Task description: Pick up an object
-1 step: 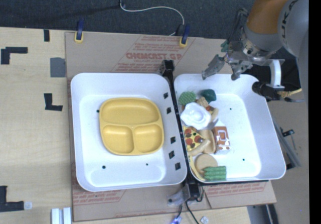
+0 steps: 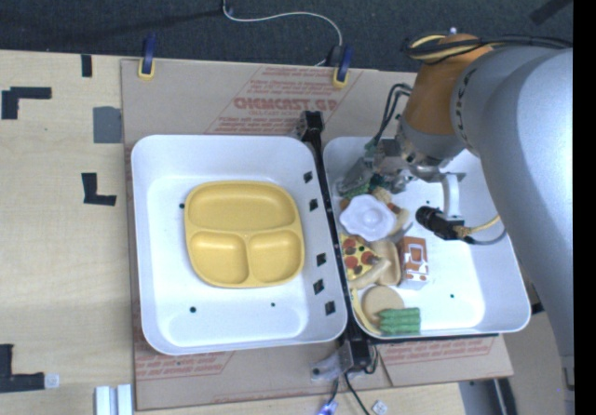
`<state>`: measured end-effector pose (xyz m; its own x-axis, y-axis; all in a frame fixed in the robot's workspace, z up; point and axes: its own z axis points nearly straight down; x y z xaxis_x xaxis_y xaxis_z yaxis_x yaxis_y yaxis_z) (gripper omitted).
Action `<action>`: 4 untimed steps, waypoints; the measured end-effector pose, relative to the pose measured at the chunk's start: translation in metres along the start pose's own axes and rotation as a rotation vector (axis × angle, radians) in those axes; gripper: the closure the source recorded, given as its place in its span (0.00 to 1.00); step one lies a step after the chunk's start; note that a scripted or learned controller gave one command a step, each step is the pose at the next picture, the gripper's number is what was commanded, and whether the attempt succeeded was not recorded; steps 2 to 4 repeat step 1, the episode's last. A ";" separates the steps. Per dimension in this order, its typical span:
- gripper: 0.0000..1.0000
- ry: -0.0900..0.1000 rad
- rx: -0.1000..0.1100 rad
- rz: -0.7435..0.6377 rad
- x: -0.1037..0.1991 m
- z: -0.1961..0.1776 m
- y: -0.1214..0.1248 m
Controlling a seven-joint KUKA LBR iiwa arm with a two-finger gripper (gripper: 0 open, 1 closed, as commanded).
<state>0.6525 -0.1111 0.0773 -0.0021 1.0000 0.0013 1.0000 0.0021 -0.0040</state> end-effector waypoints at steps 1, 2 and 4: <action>1.00 0.006 0.022 -0.001 0.001 -0.015 -0.003; 1.00 0.006 0.022 -0.001 0.001 -0.015 -0.003; 1.00 0.006 0.022 -0.001 0.001 -0.015 -0.003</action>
